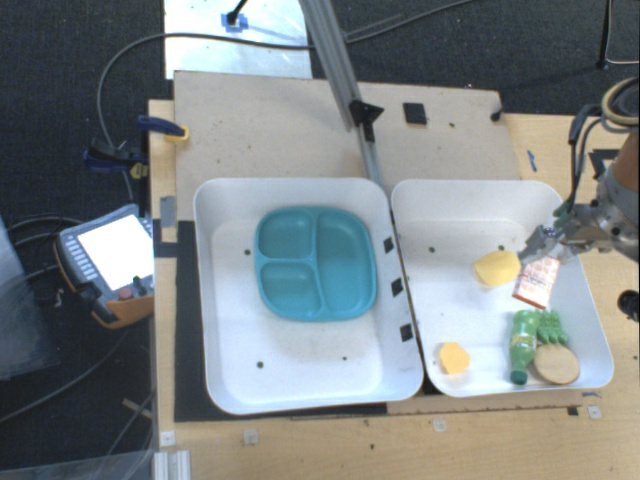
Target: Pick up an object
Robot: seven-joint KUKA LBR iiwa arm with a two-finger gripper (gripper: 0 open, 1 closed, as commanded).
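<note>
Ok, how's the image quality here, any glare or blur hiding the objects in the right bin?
Camera view: lighting is even and soft, shadows faint; the shiny metal sheet at the top is washed out by glare. The right shallow white bin is bright but readable, its yellow rounded block and green bottle distinct. The two-finger gripper looks slightly soft, its fine detail hard to read.

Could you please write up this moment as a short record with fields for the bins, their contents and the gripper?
left bin: teal plastic divided plate
right bin: pale yellow rounded block, small yellow-orange piece, red-and-white packet, green bottle, round tan disc
gripper: over the right bin's far right side, by the packet's top; nothing seen between its fingers
task: not yet done
</note>
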